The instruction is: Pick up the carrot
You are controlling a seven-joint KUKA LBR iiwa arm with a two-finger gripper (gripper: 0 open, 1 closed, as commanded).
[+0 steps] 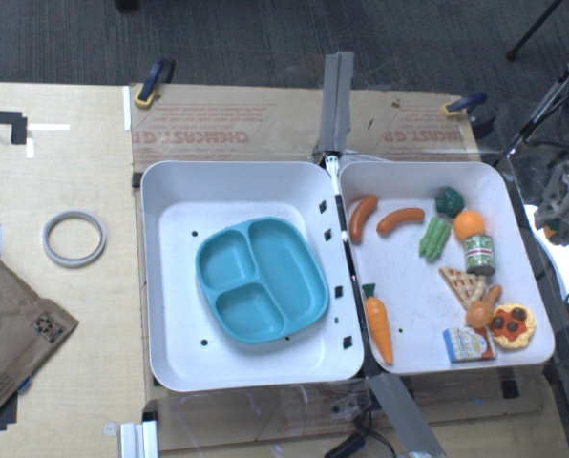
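The carrot [376, 329] is orange with a small green top. It lies in the right bin [413, 280], tight against the left wall near the front corner, with its green end toward the back and its tip toward the front. Nothing touches it or covers it.
The right bin also holds two sausages [362, 216] [400, 220], a green pickle [434, 238], broccoli [448, 201], an orange [469, 224], a can [478, 254], a drumstick [480, 308], a small pizza [512, 324] and a blue box [469, 344]. A teal divided plate [262, 280] sits in the left bin [170, 256].
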